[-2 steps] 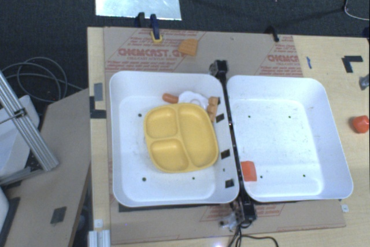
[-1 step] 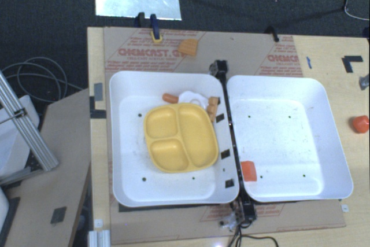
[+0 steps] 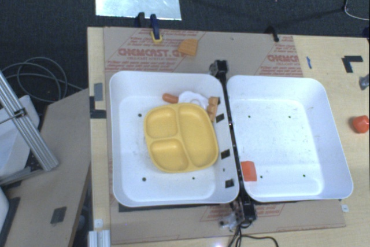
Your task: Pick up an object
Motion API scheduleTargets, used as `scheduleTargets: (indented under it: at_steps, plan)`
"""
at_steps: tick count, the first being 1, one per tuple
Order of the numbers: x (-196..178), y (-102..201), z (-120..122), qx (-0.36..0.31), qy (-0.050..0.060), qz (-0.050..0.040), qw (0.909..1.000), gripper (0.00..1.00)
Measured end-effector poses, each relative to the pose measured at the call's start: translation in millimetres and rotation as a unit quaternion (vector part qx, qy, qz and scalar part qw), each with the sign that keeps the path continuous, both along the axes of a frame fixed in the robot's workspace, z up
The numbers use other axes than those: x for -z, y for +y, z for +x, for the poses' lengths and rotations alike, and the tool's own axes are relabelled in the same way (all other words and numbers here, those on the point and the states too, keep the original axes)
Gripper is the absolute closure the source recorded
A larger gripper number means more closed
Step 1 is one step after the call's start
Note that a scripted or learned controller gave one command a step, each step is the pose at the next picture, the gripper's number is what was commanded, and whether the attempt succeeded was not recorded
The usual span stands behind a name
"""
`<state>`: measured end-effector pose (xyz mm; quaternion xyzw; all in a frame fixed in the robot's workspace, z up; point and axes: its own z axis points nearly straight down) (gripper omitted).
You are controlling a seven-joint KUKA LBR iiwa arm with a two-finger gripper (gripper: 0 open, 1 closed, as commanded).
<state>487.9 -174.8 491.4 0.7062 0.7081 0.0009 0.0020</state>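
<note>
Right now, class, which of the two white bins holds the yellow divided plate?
The left bin holds the yellow divided plate; the right bin has just a small orange block.

Grey piece: at the right edge of your view, a small grey piece (image 3: 365,81) juts in over the desk. So little of it shows that you cannot tell whether it is part of the arm.
Orange patch: lower on that same edge you see a small orange-red shape (image 3: 359,123), rounded and close to the desk surface. You cannot tell whether it is the wrist band or a loose thing.
Position: both sit at the far right, well apart from each other.
</note>
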Motion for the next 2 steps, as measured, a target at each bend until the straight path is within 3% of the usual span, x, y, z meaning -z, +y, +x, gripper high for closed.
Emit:
scheduleTargets:
  at_steps: [2]
  plan:
    - [0.0, 0.0, 0.0, 0.0, 0.0, 0.0, 1.0, 0.0]
